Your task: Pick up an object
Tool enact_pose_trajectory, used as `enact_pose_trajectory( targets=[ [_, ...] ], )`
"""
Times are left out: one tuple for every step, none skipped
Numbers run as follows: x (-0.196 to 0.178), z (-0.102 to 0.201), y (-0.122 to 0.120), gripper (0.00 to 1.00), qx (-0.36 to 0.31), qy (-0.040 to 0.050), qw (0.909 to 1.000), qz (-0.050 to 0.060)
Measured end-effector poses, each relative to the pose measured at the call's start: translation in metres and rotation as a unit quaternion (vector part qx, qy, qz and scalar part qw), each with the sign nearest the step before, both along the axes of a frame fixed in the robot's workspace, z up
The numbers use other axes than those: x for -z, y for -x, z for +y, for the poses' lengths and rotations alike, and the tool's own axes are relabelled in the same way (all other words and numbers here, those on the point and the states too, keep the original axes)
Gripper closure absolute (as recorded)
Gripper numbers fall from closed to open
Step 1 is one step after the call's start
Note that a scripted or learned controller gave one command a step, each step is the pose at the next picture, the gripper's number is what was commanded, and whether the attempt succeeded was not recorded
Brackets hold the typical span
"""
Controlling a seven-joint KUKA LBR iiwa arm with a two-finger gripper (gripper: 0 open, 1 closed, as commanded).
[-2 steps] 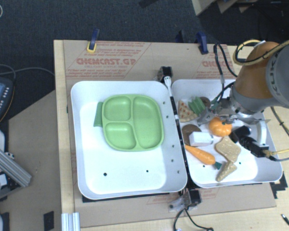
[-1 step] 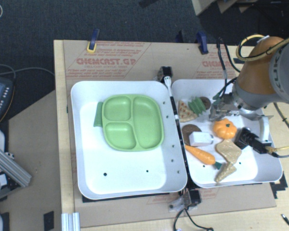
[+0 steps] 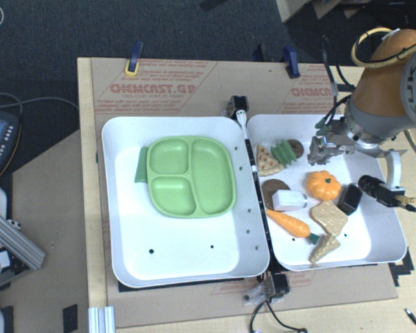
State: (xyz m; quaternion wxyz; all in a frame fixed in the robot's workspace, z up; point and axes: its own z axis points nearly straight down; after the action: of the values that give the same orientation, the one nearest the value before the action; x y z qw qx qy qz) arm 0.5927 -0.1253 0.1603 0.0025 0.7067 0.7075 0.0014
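Smooth green sectioned plate (image 3: 191,175), ribbed orange pumpkin (image 3: 322,185), metal gripper (image 3: 319,151) jaws' state unclear

Toy foods (image 3: 301,203) – pumpkin (image 3: 322,185), carrot (image 3: 288,222) – clustered in the right bin (image 3: 381,238).

Dark blue carpet floor (image 3: 125,12); tan cardboard-covered bench (image 3: 194,82).

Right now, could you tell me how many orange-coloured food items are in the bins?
2, both in the right bin: a small pumpkin mid-bin, and a carrot lying near the bin's left wall. Others could be hidden underneath.
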Motion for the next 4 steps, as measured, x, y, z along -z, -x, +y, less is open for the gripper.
enact_pose_trajectory(
  targets=[
    [-0.06, 0.005, 0.005, 1.0, 0.0, 0.0, 1.0, -0.001],
    [-0.065, 0.005, 0.004, 1.0, 0.0, -0.0003, 1.0, 0.001],
    [-0.059, 0.047, -0.04, 1.0, -0.002, -0.0006, 1.0, 0.0],
    [-0.055, 0.078, -0.061, 1.0, -0.001, -0.0007, 1.0, 0.001]
  ],
)
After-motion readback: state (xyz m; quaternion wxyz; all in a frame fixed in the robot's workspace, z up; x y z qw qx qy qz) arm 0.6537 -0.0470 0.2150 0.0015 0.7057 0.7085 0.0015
